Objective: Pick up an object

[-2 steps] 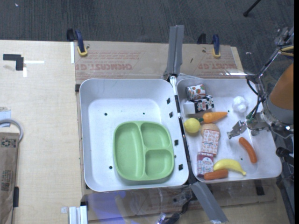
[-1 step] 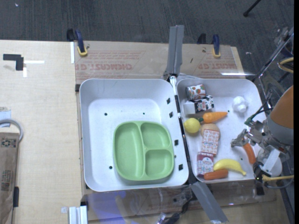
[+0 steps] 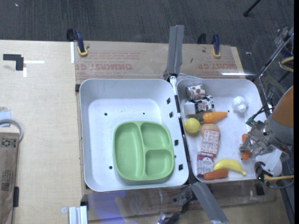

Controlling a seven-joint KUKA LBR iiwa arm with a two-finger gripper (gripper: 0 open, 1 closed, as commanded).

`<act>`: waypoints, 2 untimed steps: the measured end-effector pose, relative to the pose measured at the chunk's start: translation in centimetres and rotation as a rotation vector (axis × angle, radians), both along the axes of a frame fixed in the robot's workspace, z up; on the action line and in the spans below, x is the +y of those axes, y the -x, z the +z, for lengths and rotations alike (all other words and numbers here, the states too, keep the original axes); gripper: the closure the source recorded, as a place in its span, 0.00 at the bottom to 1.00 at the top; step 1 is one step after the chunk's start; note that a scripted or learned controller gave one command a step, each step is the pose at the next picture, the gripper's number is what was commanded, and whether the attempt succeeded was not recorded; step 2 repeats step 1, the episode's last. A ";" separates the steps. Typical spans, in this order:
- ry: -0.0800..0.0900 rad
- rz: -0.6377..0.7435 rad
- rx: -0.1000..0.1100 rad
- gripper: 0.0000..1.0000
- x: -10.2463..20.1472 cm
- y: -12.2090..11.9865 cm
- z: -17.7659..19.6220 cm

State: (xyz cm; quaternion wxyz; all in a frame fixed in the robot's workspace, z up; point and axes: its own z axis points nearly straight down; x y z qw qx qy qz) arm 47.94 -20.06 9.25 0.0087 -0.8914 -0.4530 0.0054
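Here tool (image 3: 251, 146) low over right bin (image 3: 233, 91).

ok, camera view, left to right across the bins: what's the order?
Green three-compartment plastic tray → yellow toy lemon → orange toy carrot → white round ball → robot's hand.
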 end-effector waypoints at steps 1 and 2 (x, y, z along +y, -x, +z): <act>0.010 0.039 -0.008 1.00 1.4 -3.5 12.2; 0.010 0.039 -0.008 1.00 1.4 -3.5 12.2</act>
